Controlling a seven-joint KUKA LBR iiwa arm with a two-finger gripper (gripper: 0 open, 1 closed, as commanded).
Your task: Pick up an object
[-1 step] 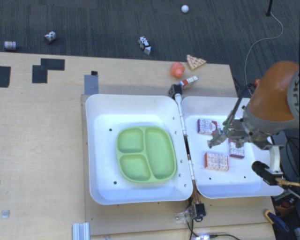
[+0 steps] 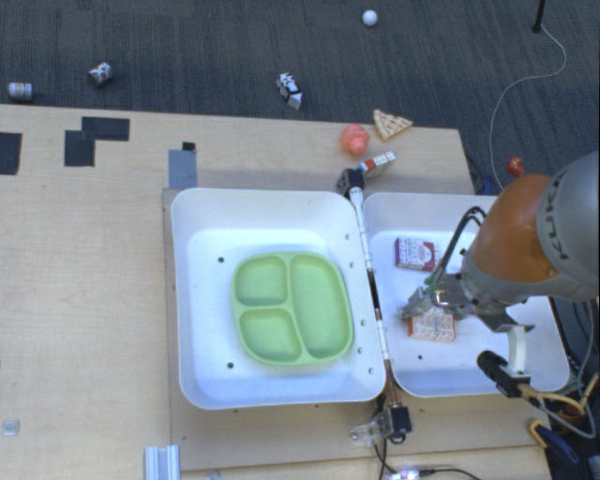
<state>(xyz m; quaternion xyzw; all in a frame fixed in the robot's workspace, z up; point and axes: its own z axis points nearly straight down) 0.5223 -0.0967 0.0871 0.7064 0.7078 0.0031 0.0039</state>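
At the near edge of the pale wooden desk, a tangle of small clips and wires lay just below the seam between the two shallow white bins. The left white bin held a light green plastic plate with three compartments, lying flat near its middle. In the right white bin, the grey arm with its orange band reached in from the right, and the pincer sat low over a small red-and-white printed packet, touching or just above its upper edge. Whether the pincer was spread or pressed together could not be told, and the packet lay on the bin floor rather than visibly between the tips. Farther back in the same bin rested a second small red-and-white box, apart from the first. Beyond the bins, at the desk's far edge, sat an orange-pink round toy fruit, a triangular toy pizza slice and a small red-capped tube. On the dark carpet behind lay a white ball.
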